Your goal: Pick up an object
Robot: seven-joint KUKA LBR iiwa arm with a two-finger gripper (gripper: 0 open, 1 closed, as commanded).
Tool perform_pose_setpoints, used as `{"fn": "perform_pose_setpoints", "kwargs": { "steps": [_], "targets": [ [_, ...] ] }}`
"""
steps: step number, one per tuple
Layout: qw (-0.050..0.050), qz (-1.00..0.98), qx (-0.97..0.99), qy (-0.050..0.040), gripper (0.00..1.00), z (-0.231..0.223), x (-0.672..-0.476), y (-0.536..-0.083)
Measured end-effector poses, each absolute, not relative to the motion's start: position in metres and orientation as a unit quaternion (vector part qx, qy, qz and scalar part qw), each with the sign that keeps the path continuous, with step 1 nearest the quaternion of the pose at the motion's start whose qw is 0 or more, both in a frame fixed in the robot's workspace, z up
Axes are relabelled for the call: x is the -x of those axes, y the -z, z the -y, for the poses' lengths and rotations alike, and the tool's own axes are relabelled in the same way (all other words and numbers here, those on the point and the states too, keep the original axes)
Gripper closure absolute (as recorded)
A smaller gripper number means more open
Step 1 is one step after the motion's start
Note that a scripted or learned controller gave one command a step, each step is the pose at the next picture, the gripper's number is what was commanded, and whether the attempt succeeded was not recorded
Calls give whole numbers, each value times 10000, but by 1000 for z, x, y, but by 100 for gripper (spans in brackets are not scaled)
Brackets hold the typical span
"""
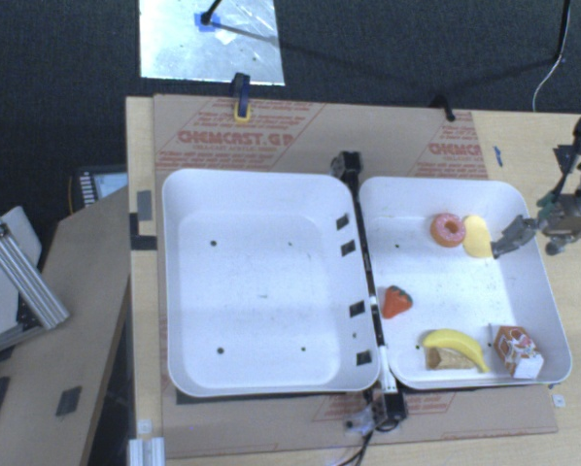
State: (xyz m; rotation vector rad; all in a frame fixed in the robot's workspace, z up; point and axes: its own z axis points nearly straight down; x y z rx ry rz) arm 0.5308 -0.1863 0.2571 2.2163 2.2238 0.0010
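Doughnut, pink, at twelve o'clock in right bin, touching yellow lemon; strawberry at nine; banana over bread slice at six; small carton at five. Gripper at two o'clock, just beside lemon, finger spread impossible to tell. Left bin alongside.

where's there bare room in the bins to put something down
The left bin offers the widest bare floor. In the right bin, a free patch lies between the strawberry and the bin's right wall. It is crowded near the donut, lemon and gripper, and around the banana.
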Motion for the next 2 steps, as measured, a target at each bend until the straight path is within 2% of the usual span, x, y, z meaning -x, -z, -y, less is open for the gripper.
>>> {"fn": "perform_pose_setpoints", "kwargs": {
  "steps": [1, 2],
  "targets": [
    [-6, -7095, -7047, 8, 0, 206, -593, -128],
    [-37, -7111, -7031, 13, 0, 206, -671, -87]
  ]
}}
